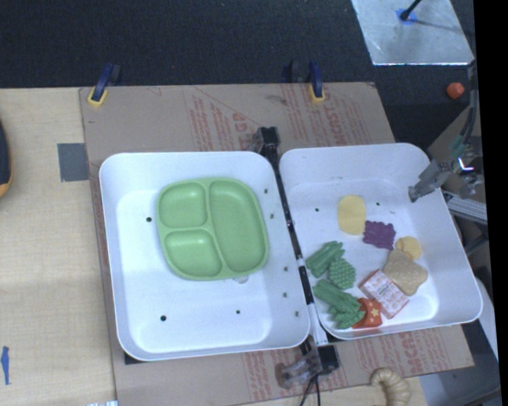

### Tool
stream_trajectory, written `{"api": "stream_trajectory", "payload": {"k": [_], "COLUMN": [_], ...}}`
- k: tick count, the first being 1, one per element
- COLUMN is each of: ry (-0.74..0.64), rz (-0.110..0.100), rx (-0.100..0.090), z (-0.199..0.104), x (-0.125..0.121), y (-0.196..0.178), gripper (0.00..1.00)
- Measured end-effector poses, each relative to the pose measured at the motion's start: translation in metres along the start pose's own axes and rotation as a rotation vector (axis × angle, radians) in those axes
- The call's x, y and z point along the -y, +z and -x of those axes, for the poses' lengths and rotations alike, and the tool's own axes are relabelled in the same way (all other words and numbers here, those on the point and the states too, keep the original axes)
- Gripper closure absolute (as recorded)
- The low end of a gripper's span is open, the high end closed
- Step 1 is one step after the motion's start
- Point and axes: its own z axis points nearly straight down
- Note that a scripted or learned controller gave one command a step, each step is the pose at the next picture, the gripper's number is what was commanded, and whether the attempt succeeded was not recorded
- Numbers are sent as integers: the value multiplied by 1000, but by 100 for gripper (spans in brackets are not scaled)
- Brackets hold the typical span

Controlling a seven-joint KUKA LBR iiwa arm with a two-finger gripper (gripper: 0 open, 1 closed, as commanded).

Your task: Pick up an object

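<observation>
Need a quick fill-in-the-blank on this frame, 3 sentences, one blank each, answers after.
1. The green divided plate lies in the ___ bin.
2. The plate has ___ compartments.
3. The purple toy lies in the right bin, just below and right of the ___ toy.

Missing words: left; three; yellow

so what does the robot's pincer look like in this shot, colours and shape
Little of it shows at the right edge of the camera view. The pincer is a slim grey metallic piece tapering to a darker tip, over the right bin's far right rim. Behind it sit pale grey and white hardware, blurred. Finer details such as cables or markings are too small to tell.
</observation>
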Motion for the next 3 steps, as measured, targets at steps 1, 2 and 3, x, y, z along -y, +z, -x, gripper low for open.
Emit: {"api": "stream_trajectory", "payload": {"k": [1,2,3], "ry": [-5,-7,-3], "rz": [-13,3,-4], "rx": [-5,0,0], "z": [-18,-59,-72], "x": [-35,-97,-77], "y": [164,179,178], "gripper": [0,0,0]}}
